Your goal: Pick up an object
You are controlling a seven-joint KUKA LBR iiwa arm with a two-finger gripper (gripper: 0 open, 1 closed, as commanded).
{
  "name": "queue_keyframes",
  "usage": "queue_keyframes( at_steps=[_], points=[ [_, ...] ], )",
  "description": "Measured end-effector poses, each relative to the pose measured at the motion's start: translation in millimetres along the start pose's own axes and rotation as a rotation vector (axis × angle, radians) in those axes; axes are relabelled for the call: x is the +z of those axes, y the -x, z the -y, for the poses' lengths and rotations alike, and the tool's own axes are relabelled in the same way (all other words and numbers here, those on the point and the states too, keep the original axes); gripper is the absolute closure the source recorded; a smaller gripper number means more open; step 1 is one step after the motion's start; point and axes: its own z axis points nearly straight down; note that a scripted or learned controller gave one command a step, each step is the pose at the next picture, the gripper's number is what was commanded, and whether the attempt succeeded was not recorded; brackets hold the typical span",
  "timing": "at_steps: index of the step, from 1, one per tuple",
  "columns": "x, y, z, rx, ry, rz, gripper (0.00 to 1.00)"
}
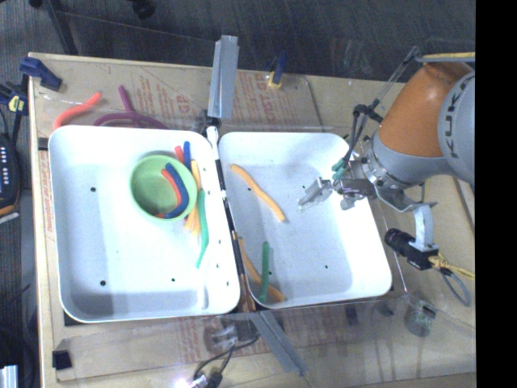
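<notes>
Nearest the lens, a green flexible stick (pixel 264 262) and an orange flexible stick (pixel 257 277) are lying crossed against the front-left wall of the right white bin (pixel 363 277), likely slid there and awkward to pinch so close to the wall. Better target: the long curved orange strip (pixel 258 191) lying flat on open floor mid-bin. Two-finger gripper (pixel 323 191) is hovering just right of it, carrying nothing; can't tell its finger spacing. Left white bin (pixel 81 289) is holding a green plastic bowl (pixel 161 186) with red and blue strips curled inside.
</notes>
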Motion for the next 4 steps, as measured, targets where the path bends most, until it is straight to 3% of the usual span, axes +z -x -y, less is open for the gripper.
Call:
queue_keyframes(
  at_steps=[1,2,3,4],
  points=[
    [104.9,-38.9,-63.1,0.015,-0.002,0.001,0.0],
    [137.5,-25.1,-64.4,-0.015,-0.001,0.0,0.0],
    [127.3,-25.7,-64.7,-0.018,-0.002,-0.001,1.0],
    [44.0,-23.3,-111.1,-0.241,0.006,0.003,1.0]
  ],
)
